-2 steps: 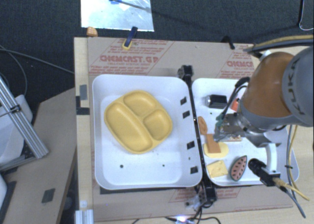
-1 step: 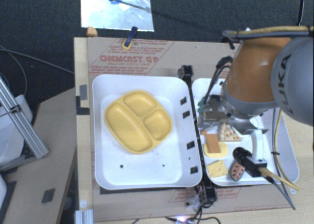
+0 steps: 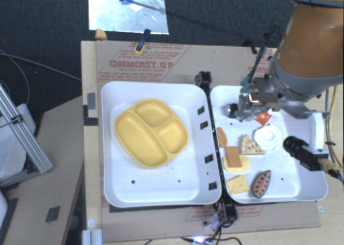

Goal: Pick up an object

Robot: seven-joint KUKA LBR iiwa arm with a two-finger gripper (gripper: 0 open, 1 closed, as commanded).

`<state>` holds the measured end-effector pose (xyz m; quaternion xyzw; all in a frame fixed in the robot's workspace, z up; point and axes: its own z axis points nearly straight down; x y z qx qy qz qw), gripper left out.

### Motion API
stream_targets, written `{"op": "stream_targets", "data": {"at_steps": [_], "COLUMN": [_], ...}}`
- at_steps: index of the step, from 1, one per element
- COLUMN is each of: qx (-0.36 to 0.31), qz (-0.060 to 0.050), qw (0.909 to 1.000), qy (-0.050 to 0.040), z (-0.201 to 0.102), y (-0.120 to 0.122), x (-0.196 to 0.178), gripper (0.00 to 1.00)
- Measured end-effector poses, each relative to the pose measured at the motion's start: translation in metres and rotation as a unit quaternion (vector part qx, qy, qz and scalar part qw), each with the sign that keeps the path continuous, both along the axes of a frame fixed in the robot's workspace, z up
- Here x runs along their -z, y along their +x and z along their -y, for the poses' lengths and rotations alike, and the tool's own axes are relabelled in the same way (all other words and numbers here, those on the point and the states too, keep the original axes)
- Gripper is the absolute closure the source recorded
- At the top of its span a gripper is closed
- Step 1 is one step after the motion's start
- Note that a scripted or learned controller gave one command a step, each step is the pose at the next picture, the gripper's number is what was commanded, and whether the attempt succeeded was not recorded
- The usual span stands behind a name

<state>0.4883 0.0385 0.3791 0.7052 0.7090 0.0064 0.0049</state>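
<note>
Over the right bin (image 3: 309,182) I have the arm (image 3: 314,34) reaching in from the right, its orange band filling the upper right corner and the grey wrist below it. At its end the gripper (image 3: 242,110) sits low over the bin's upper left part, close to the divider between the two bins. From my feed that end is a tangle of dark metal and I cannot tell how it is set, nor whether anything is caught in it.

Below it the small objects lie scattered on the bin floor. A little red piece (image 3: 263,117) sits just right of the gripper, beside a round white cup-like item (image 3: 267,137). Touching that is a pale triangular wedge (image 3: 250,145), possibly a toy pizza slice, though the picture is too soft to be sure. Left of the wedge an orange block (image 3: 233,156) rests on a yellow round slice (image 3: 237,164), and a thin orange stick (image 3: 221,136) lies along the divider. Nearer the front edge are a yellow cube (image 3: 237,184) and a dark watermelon-like slice (image 3: 260,183), just beside each other.

A yellow divided tray (image 3: 151,132) lies tilted in the left bin (image 3: 115,185). Both bins rest on a cardboard sheet (image 3: 161,62) on the bench.
</note>
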Motion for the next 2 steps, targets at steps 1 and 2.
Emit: {"op": "stream_targets", "data": {"at_steps": [1,2], "qx": [-0.003,-0.002], "qz": [-0.007,-0.005], "qw": [1.0000,1.0000], "qy": [0.0002,-0.0006], "z": [-0.076,-0.071], "y": [-0.002,-0.001], "x": [0.006,-0.005], "gripper": [1.00,1.00]}}
